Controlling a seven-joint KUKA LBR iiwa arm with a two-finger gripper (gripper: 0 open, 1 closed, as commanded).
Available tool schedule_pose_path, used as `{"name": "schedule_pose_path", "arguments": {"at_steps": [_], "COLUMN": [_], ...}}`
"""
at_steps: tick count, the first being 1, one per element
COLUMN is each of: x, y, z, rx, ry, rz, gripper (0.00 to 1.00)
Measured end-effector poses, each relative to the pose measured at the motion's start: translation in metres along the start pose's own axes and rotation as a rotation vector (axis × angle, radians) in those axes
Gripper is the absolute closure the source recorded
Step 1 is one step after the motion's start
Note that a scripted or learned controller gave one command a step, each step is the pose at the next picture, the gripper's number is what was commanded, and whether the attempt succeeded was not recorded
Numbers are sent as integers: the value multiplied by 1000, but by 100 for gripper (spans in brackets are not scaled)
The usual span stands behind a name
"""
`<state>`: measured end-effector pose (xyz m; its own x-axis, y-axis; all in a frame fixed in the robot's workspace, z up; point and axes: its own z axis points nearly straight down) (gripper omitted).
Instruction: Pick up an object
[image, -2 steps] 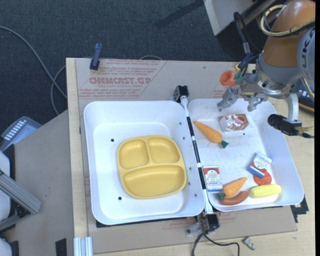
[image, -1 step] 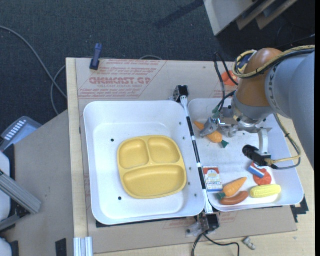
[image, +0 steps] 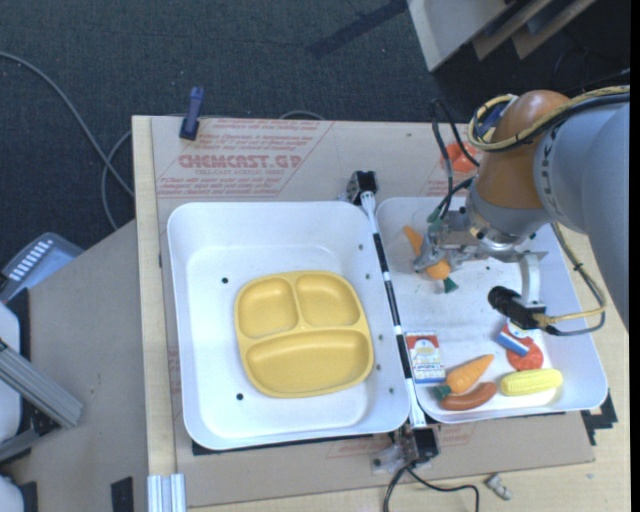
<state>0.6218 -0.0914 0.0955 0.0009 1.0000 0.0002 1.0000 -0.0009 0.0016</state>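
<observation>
My gripper (image: 440, 254) is down at the back left of the right bin (image: 574, 292), below the grey arm and its orange band. A small orange piece with a green tip (image: 441, 271) lies right under it, touching or nearly touching it. Another small orange piece (image: 413, 239) sits just to the gripper's left. Whether either is held is hidden by the gripper body. At the bin's front lie a small carton (image: 425, 357), a carrot (image: 468, 372), a brown sausage (image: 464, 399), a yellow corn cob (image: 530, 382) and a red and blue item (image: 520, 348).
The left bin (image: 200, 300) holds a yellow divided plate (image: 301, 331). A black clamp (image: 362, 184) sits where the bins meet at the back. Cables and a black fitting (image: 508, 302) hang from the arm over the right bin. A blue clip (image: 191, 112) lies on the cardboard at the back left.
</observation>
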Motion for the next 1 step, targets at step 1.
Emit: {"name": "schedule_pose_path", "arguments": {"at_steps": [1], "x": [86], "y": [-24], "z": [-90], "rx": [1], "ry": [1], "rz": [-2], "gripper": [100]}}
